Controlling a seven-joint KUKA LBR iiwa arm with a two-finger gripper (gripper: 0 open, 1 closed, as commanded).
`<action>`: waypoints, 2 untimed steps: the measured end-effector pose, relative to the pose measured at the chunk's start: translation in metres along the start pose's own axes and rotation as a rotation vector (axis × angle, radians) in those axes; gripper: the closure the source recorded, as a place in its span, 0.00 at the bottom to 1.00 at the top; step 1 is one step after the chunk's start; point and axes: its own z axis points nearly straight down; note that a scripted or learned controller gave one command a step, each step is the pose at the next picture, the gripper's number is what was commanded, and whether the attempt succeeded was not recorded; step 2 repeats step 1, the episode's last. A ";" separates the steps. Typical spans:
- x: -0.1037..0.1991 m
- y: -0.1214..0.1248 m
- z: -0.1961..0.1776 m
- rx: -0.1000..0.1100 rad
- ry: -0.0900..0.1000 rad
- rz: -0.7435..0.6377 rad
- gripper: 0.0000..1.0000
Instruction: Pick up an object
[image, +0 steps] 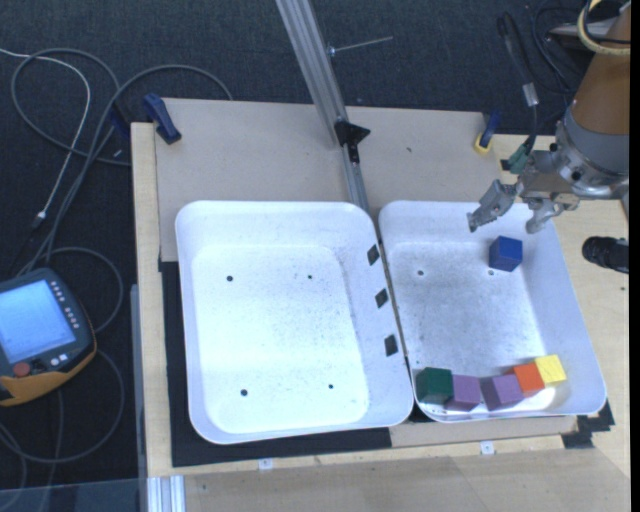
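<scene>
My end effector (512, 213) hangs at the upper right of the frame over the far end of the right bin (440, 300), its two fingers spread apart and grasping nothing. The blue cube (506, 252) lies on the bin floor just below and between those fingers in the picture, apart from them. Along the bin's lower rim sit a green cube (434, 384), two purple cubes (467, 390), an orange cube (529, 379) and a yellow cube (551, 370), packed in a row. I read no writing on any cube. My arm is cut off by the frame's upper right corner, and the pendant screen (35, 320) at left is too blurred to read.
</scene>
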 end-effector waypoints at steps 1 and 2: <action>-0.078 0.004 0.118 0.009 -0.001 0.005 0.00; -0.078 0.004 0.118 0.009 -0.001 0.005 0.00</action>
